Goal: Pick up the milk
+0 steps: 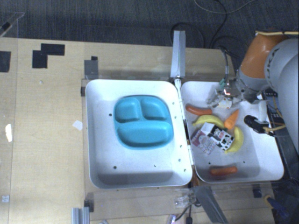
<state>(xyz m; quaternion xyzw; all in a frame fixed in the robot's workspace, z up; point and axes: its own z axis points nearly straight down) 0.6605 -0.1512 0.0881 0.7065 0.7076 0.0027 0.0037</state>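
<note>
two shallow white bins sit side by side on the wooden bench. the left bin (96,139) holds a blue tray (142,121) with three compartments, two small ones at the far side and one long one nearer the camera; the tray lies roughly in the middle of the bin and its compartments look bare. the right bin (266,169) holds a cluster of play food. the milk carton (212,138) lies on its side near the middle of this bin, close to the divider between the bins, its printed faces showing pink, white and black patches. a banana (208,120) lies just beyond it, touching or nearly touching its far edge, and a second banana (238,140) curves along the carton's right side. a carrot (231,119) sits between the two bananas, tilted. a sausage (198,109) lies beyond the first banana, toward the far wall, and another sausage (223,171) rests alone near the front wall, apart from the rest. the gripper (224,97) is low over the far right part of the right bin, beyond the carrot and well apart from the milk carton; how it is set, open or closed, cannot be told from this view, and nothing can be made out in its grasp. the grey arm (280,73) with its orange band comes in from the right.
</note>
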